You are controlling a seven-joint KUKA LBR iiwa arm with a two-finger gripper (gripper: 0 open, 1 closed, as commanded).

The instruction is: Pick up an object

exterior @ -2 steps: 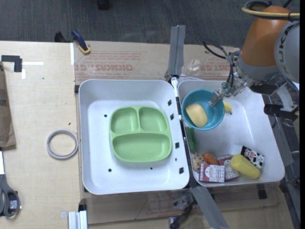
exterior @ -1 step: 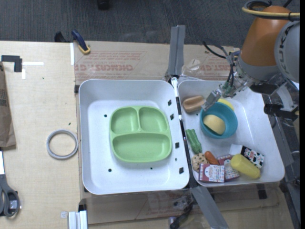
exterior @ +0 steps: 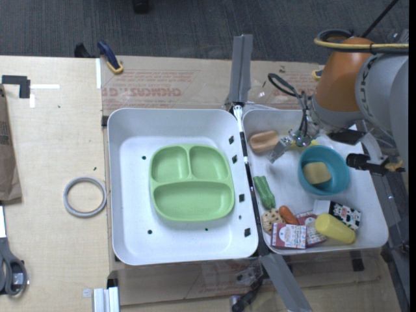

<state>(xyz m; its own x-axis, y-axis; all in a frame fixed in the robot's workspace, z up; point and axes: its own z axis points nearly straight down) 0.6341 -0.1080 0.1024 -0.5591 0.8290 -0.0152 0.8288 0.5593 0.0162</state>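
My gripper (exterior: 290, 144) hangs low over the back of the right bin (exterior: 372, 194), under the orange-banded wrist. It sits between a tan bread roll (exterior: 262, 140) just to its left and a blue bowl (exterior: 324, 169) just to its right and front. A yellow block (exterior: 317, 172) lies in the bowl. Nothing shows as held. Further forward lie a green bean-like piece (exterior: 264, 191), an orange carrot (exterior: 288, 214), a red packet (exterior: 290, 236), a yellow cylinder (exterior: 335, 229) and a small black-and-white box (exterior: 345, 214).
The left bin (exterior: 123, 174) holds a green divided plate (exterior: 192, 182). A ridge with clips (exterior: 246, 174) separates the bins. On the bench to the left lie a tape ring (exterior: 85, 195), a blue clamp (exterior: 110, 56) and scissors (exterior: 10, 275).
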